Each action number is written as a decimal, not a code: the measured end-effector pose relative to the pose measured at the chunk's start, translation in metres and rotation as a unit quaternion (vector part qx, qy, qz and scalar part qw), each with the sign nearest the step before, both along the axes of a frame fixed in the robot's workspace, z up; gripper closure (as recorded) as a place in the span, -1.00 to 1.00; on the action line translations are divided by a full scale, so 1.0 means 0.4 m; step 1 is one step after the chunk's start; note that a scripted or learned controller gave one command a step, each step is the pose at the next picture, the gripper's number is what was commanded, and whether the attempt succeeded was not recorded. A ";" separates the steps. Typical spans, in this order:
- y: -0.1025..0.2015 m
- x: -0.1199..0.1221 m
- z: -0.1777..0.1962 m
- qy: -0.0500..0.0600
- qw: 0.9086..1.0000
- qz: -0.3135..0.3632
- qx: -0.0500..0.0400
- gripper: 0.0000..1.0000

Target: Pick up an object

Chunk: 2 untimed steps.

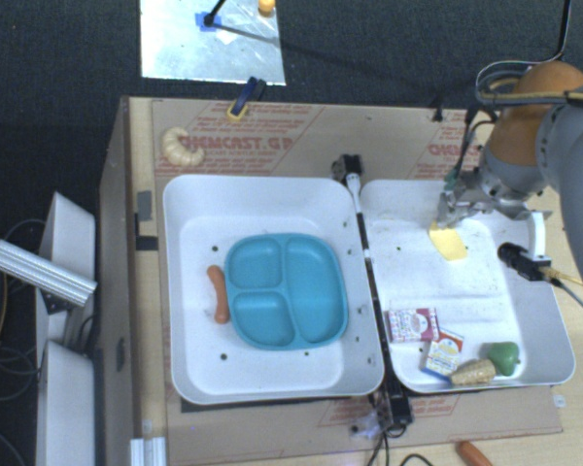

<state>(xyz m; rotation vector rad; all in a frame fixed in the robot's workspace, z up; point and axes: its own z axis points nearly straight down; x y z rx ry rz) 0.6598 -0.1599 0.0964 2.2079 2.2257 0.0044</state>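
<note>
Grey robot arm with an orange band and a small metal gripper

The arm (pixel 571 149) is a thick, rounded tube in smooth light grey, its surface plain and slightly glossy. Above the wrist sits a bulging orange band (pixel 525 115), domed at the top like a cap. Thin black cables (pixel 488 83) loop around that orange part, and one more black cable (pixel 567 13) runs straight up out of the picture. Below the band the wrist narrows into a darker grey metal section, ending in a small silvery gripper (pixel 451 207) of blocky parts.
</note>
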 end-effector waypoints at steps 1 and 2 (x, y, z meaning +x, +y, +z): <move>0.000 0.000 0.000 0.000 1.000 0.000 0.000 -1.00; 0.007 -0.023 -0.028 0.002 1.000 -0.003 0.001 -1.00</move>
